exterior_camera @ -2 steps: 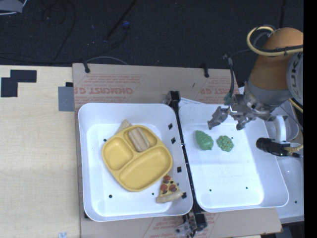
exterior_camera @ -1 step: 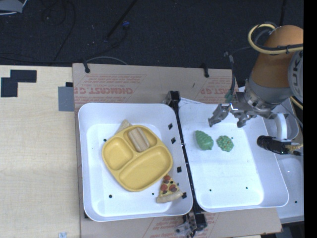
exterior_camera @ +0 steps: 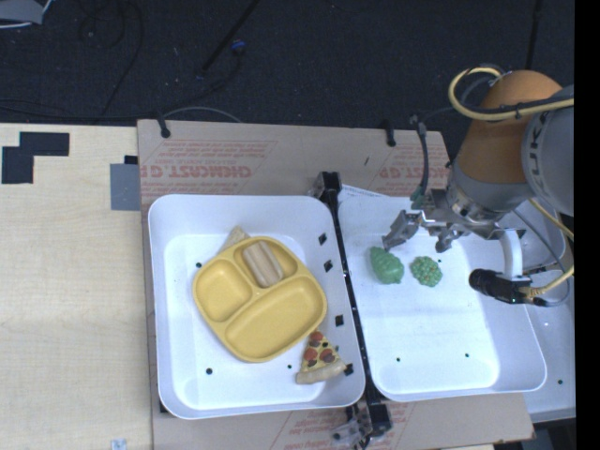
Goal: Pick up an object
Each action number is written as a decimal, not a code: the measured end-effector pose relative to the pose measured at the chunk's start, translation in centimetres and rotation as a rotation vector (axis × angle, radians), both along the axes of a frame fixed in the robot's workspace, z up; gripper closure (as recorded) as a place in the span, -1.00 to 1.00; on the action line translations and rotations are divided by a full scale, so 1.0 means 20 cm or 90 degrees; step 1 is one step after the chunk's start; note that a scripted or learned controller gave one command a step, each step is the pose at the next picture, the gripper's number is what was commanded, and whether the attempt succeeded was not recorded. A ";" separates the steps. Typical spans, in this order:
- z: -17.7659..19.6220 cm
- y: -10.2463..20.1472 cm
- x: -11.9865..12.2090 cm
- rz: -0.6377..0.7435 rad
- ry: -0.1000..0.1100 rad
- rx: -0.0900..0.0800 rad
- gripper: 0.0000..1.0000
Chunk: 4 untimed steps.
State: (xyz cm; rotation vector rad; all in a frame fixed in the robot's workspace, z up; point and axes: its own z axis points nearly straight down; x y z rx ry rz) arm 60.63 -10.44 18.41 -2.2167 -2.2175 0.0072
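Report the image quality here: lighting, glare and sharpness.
Camera view: even overhead light, soft shadows; both white bins, left and right, look bright without blown glare; yellow plate and green pieces are fairly sharp; gripper is slightly soft; dark floor beyond is underexposed.

**Where everything sits on my bench right now**

So, two bins side by side. In the left bin (exterior_camera: pixel 173 251) there's a divided plate (exterior_camera: pixel 260 298) sitting roughly in the middle, with a hot dog (exterior_camera: pixel 263 263) lying in its back compartment. A pizza slice (exterior_camera: pixel 321 359) lies on the bin floor just beside the plate's front right edge, near the divider between the bins.

In the right bin (exterior_camera: pixel 469 354), two lumpy toys sit near each other toward the back: the bigger lump (exterior_camera: pixel 386 266) on the left, the smaller lump (exterior_camera: pixel 426 271) on the right. My gripper (exterior_camera: pixel 424 232) hangs just behind them, with my arm coming in from the right.
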 end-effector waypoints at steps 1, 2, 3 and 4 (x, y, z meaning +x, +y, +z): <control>-0.28 0.00 0.04 -0.001 0.001 0.000 -1.00; -0.50 0.00 0.04 -0.002 -0.001 0.000 -1.00; -0.43 0.00 0.04 -0.003 -0.003 0.000 1.00; -0.20 -0.03 0.01 -0.004 -0.005 -0.001 1.00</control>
